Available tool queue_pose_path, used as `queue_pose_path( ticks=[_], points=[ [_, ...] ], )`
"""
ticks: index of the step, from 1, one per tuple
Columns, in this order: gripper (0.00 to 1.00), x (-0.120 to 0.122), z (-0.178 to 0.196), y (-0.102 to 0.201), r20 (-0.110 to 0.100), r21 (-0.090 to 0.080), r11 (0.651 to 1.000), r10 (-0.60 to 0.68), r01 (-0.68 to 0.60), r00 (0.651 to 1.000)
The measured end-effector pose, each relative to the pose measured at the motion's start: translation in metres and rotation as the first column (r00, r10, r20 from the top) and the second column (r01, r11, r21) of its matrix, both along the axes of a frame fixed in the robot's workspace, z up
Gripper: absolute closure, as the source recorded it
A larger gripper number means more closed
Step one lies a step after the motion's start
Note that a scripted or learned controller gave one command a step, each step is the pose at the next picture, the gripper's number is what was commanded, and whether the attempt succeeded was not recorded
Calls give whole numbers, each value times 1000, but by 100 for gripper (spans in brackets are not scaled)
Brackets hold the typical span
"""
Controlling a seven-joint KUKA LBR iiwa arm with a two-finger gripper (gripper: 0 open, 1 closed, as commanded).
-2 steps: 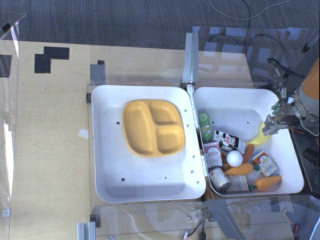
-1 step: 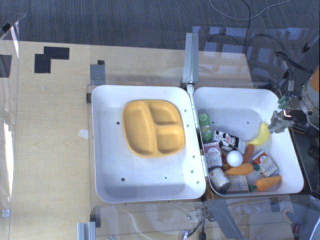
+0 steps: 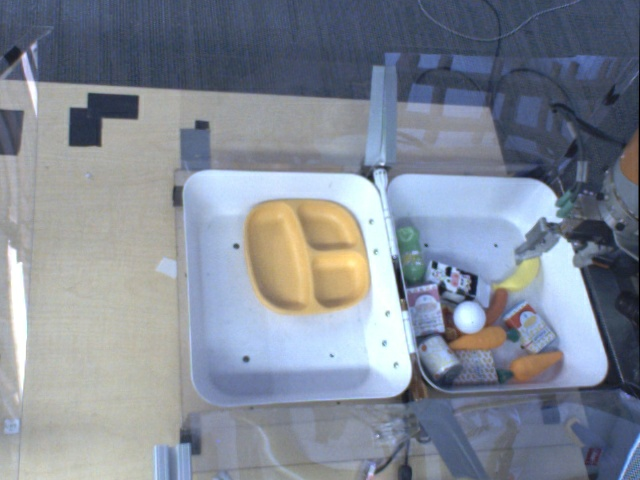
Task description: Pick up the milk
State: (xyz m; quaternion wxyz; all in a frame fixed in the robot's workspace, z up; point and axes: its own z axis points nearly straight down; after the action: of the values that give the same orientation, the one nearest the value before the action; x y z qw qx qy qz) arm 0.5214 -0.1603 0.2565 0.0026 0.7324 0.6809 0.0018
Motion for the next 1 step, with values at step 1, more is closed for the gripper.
queue_pose_path(
  ticks=[1],
  points=[
    [0,25,-115,69,-6,2,995,-102,102,995]
  ],
)
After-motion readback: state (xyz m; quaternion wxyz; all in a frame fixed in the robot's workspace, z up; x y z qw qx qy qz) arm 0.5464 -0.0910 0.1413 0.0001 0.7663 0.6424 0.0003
